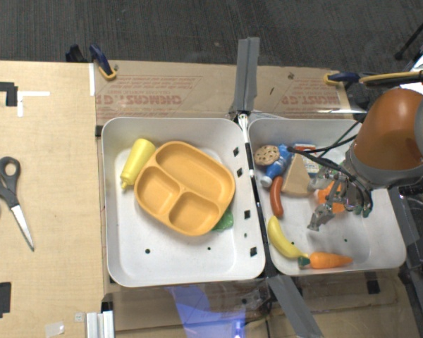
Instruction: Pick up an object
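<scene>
The right bin holds a banana, a carrot, a red sausage, a tan wedge, a cookie and a blue item. My gripper hangs low over the middle of this bin, just right of the wedge and above the carrot. A small orange piece sits right at the gripper's wrist end, partly hidden by cables. The arm's orange band covers the bin's far right corner.
The left bin holds a yellow divided plate, a yellow bottle at its left and a green item poking out beneath the plate. Scissors lie on the bench at far left. Cardboard lies behind the bins.
</scene>
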